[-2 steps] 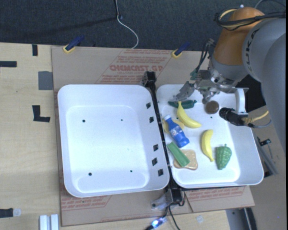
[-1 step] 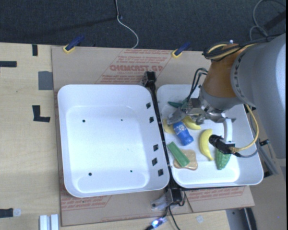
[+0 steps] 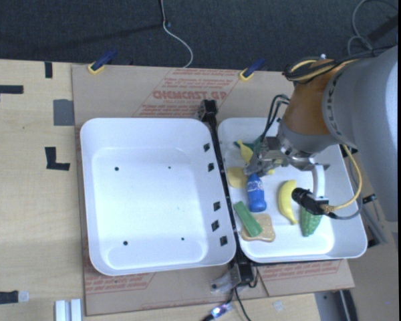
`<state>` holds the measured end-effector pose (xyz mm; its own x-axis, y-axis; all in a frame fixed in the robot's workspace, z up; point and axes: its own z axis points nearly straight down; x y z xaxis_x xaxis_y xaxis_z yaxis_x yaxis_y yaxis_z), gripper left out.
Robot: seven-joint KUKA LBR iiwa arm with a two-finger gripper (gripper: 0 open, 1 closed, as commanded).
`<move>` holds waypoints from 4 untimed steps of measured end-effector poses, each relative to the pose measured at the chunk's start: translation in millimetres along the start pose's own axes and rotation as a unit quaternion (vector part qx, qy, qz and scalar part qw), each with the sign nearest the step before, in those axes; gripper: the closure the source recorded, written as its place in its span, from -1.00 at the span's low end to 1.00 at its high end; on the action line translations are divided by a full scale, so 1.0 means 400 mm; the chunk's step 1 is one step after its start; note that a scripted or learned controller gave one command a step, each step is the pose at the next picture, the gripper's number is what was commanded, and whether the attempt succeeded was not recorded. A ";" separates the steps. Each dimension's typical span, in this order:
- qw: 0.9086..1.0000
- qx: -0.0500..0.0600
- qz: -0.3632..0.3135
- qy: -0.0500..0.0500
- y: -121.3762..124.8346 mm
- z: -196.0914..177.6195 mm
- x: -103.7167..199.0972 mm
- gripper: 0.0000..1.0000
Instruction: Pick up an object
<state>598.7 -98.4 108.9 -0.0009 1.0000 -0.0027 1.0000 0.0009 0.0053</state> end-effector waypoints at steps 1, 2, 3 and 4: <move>1.000 0.002 -0.001 0.002 0.085 0.060 -0.024 1.00; 1.000 0.000 0.000 0.001 -0.038 0.054 -0.036 1.00; 1.000 0.001 -0.001 0.001 -0.035 0.030 -0.034 1.00; 1.000 0.001 -0.001 0.001 -0.036 0.032 -0.034 -1.00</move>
<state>584.6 -112.1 96.1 -0.0026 1.0000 0.0000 1.0000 0.0026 0.0034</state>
